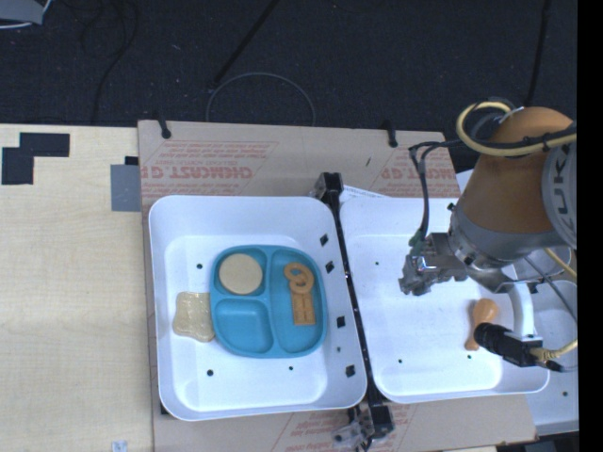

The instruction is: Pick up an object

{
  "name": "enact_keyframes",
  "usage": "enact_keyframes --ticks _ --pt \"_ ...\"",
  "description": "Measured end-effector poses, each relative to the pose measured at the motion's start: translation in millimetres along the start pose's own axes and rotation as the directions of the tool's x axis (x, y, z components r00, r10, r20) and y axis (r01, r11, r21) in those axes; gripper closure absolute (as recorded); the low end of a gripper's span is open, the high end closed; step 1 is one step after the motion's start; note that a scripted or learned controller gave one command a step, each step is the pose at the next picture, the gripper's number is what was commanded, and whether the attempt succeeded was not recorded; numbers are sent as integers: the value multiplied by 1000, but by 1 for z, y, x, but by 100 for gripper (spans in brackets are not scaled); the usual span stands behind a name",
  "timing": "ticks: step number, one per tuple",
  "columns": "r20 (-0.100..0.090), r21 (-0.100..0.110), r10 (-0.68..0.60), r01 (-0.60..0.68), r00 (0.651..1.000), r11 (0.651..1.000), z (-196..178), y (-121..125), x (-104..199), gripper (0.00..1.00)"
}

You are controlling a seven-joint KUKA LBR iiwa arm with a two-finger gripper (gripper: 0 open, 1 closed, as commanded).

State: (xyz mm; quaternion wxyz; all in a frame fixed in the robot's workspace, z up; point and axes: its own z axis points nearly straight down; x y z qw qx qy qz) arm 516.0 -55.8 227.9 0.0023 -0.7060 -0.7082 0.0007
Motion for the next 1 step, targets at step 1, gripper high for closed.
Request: enact_keyframes --ticks 1 --pt "-1 0 -2 2 1000 1000 3 -3 63 100"
